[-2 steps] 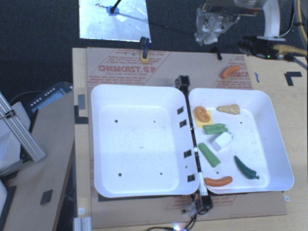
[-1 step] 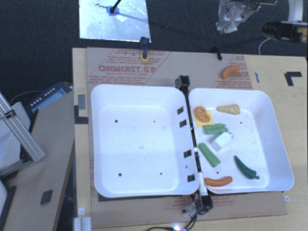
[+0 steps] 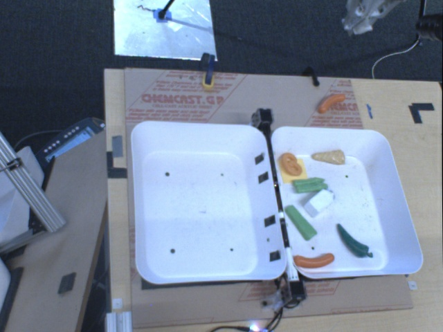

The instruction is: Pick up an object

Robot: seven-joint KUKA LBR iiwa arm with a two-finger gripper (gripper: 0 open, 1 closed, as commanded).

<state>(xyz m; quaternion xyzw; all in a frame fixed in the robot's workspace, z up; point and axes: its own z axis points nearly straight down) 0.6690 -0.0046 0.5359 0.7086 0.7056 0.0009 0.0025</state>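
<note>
Dark carpet behind the bench, top right corner, that's where my gripper (image 3: pixel 361 16) hangs, well apart from both bins; too blurred and small, can't tell if it's spread or closed, nothing visibly held. Below me on the brown board, an orange sausage (image 3: pixel 331 103) lies outside the right bin (image 3: pixel 398 178), just past its far rim. Inside that bin: orange round piece (image 3: pixel 290 163) near the divider, tan wedge (image 3: pixel 329 157) beside it, green bean-like piece (image 3: pixel 309 184) under those, white block (image 3: pixel 319 203) just below it, light green stick (image 3: pixel 300 222) tilted by the divider, dark green pepper-shaped piece (image 3: pixel 354 241) toward the near right, second orange sausage (image 3: pixel 313 260) at the near rim. Left bin (image 3: pixel 149 144) sits alongside, touching at the black-clipped divider. Yellow clamp (image 3: pixel 208 81) at the board's far edge, shiny metal sheet (image 3: pixel 164 21) on the carpet beyond it.
</note>
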